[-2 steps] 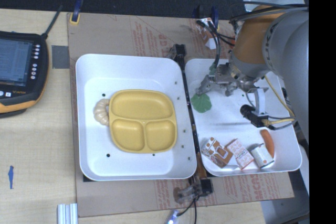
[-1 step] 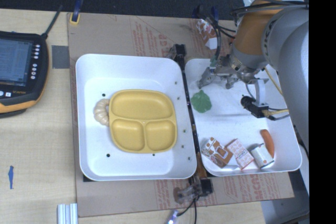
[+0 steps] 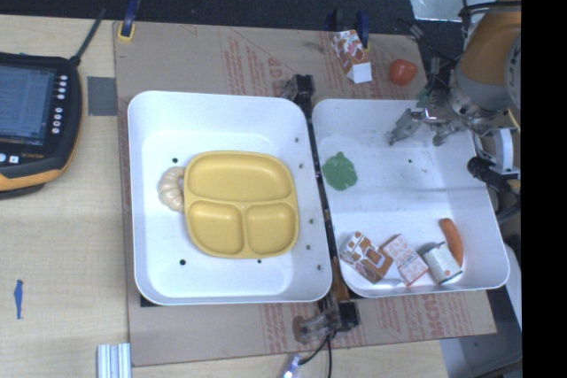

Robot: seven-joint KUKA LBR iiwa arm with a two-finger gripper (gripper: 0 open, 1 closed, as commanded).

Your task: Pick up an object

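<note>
Below end effector point(image 3: 415, 125), green object point(image 3: 339, 171)

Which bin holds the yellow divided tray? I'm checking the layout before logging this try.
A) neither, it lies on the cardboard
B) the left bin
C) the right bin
B: the yellow divided tray lies inside the left bin, while the right bin holds the green piece.

Left bin point(image 3: 151, 190): yellow divided tray point(image 3: 239, 202), beige item point(image 3: 170, 187) tucked at its left edge.
Right bin point(image 3: 407, 177): green lump point(image 3: 339, 171) far left; cartons point(image 3: 383, 258), can point(image 3: 440, 265), carrot point(image 3: 452, 240) near.
Gripper point(image 3: 415, 125): over right bin's far side.
</note>
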